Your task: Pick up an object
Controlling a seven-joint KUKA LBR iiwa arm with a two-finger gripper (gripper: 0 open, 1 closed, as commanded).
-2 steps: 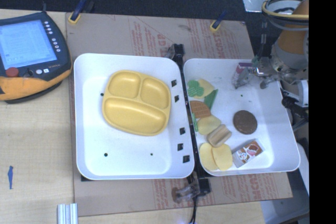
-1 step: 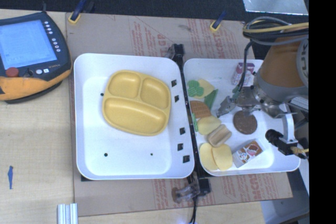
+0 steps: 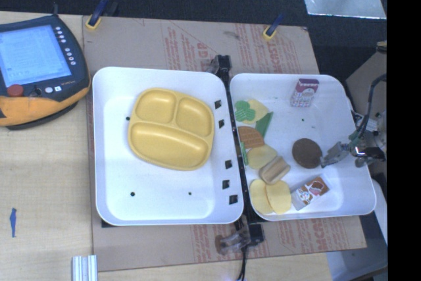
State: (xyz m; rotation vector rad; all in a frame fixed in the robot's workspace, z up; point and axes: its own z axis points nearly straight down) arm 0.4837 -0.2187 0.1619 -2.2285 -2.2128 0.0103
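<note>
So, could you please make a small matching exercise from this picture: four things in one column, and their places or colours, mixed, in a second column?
Things:
1. yellow divided plate
2. small pink and white carton
3. brown round disc
4. gripper

Places:
A. far corner of the right bin
B. inside the left bin
C. right bin's right side, just right of the disc
D. middle of the right bin, dark brown

Pairs: 1-B, 2-A, 3-D, 4-C

Bins (image 3: pixel 112 141) white; divided plate (image 3: pixel 172 127) yellow; disc (image 3: pixel 306 152) at 3 o'clock brown; carton (image 3: pixel 304 93) at 1 o'clock pink-white.
</note>
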